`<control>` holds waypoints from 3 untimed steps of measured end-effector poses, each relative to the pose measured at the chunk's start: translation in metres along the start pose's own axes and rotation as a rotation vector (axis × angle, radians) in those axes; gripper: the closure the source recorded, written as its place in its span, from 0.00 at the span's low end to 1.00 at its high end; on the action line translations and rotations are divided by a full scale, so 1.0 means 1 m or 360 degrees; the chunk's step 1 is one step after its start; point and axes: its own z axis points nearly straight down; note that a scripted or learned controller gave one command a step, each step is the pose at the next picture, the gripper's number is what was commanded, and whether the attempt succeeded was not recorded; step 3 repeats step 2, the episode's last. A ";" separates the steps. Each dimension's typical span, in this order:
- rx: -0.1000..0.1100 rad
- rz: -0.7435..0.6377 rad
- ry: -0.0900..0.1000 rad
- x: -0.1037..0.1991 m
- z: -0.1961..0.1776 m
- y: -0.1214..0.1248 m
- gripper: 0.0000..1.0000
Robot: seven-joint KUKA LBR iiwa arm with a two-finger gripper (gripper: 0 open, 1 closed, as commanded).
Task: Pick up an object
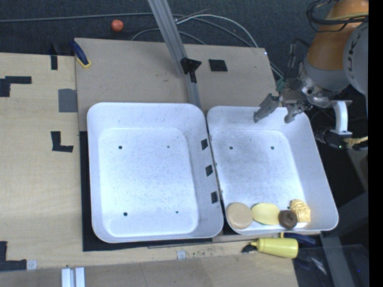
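Well, we had the tool point(276, 113) spread wide and empty above the right bin's point(311, 142) far rim. The objects point(266, 214) huddled along its near wall, well apart; we judged a long reach, then a straight descent.

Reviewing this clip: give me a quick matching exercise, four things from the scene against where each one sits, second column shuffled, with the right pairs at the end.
Things:
1. gripper
2. tan round piece
3. yellow bottle
4. small red ball

Places:
A. on the dark floor beyond the bench, at the view's top left
B. over the far edge of the right bin, fingers apart
C. lying outside the bins, just below the right bin's near rim
D. inside the right bin, along its near wall, beside a pale yellow piece

Pairs: 1-B, 2-D, 3-C, 4-A
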 end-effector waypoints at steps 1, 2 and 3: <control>-0.0004 0.0005 -0.0002 -0.023 -0.027 -0.078 0.00; 0.0007 0.0007 0.0001 -0.051 0.014 -0.131 0.00; 0.0007 0.0007 0.0001 -0.051 0.014 -0.131 0.00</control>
